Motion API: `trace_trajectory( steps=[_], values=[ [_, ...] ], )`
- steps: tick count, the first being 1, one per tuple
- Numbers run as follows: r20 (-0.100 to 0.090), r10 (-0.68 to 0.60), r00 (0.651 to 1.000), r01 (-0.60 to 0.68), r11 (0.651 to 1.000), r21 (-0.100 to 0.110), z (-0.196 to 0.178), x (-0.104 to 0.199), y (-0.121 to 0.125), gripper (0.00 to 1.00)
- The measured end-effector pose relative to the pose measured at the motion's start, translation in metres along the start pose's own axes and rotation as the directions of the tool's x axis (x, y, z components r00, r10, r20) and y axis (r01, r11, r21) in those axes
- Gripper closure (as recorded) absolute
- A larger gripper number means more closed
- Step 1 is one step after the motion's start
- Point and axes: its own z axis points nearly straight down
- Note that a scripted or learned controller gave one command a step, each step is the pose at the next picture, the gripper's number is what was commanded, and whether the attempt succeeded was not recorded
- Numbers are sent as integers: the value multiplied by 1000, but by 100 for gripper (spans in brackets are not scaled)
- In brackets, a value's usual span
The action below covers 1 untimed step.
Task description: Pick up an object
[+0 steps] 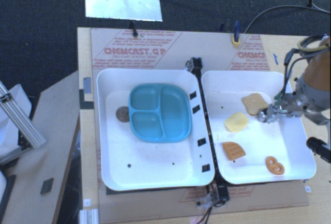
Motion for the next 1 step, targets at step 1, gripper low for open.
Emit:
trace_trajectory(
  steps=[1],
  values=[
    [0, 0, 1000, 0, 1000, 0, -44, 2, -1, 100]
  ],
)
